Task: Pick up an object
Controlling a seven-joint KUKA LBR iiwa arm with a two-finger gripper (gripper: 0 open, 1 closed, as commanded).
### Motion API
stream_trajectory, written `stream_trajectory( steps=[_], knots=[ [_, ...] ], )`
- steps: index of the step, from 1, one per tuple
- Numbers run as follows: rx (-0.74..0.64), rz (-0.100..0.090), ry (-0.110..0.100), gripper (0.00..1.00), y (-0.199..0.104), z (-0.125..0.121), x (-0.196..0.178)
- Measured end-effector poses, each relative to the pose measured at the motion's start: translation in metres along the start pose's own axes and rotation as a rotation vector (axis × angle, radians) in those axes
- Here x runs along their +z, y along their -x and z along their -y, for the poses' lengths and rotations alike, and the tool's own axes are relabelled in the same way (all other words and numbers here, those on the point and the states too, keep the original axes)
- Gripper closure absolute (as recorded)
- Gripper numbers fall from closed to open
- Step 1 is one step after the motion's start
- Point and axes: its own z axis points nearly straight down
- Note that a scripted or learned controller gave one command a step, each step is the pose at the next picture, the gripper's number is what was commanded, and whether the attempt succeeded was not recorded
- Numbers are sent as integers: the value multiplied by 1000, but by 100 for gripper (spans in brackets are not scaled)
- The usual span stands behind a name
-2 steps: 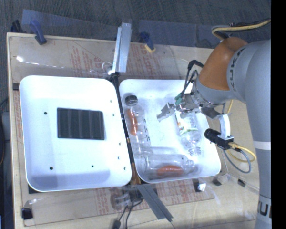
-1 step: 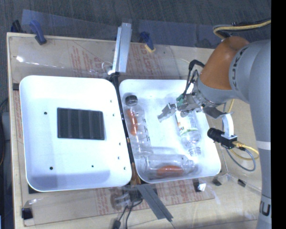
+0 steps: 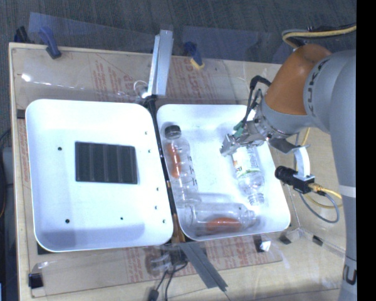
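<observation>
Clear plastic everywhere in the right bin [image 3: 272, 213]: three see-through bottles are lying in there. One with a dark cap [image 3: 172, 131] runs along the left wall, cap toward the far end, with something orange showing inside it [image 3: 177, 160]. Another bottle [image 3: 220, 217] lies across the near end, also with an orange bit inside, and its left end sits just beside the bottom of the first one. The third bottle [image 3: 249, 171], the one with a white label, lies lengthwise toward the right side of the bin, and the gripper [image 3: 238, 142] is right at its far end, down low in the bin. Honestly I can't tell how the gripper is set from this angle, and I can't say it has hold of the bottle either; it's just touching or hanging over the top end. The grey arm with its orange band [image 3: 294, 83] comes in from the right, over the bin's far right corner. The left bin [image 3: 44, 118] has a dark ribbed rectangular pad [image 3: 106, 162] lying flat around its middle. Both bins sit side by side on the wooden bench [image 3: 81, 68], touching along the middle.
</observation>
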Motion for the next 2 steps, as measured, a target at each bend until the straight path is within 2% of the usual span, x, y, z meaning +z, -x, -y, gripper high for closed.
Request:
stream_trajectory(
  steps=[1,2],
  knots=[
    [0,0,0,0,0,0,0],
    [-46,0,1,0,2,-4,24]
  ],
)
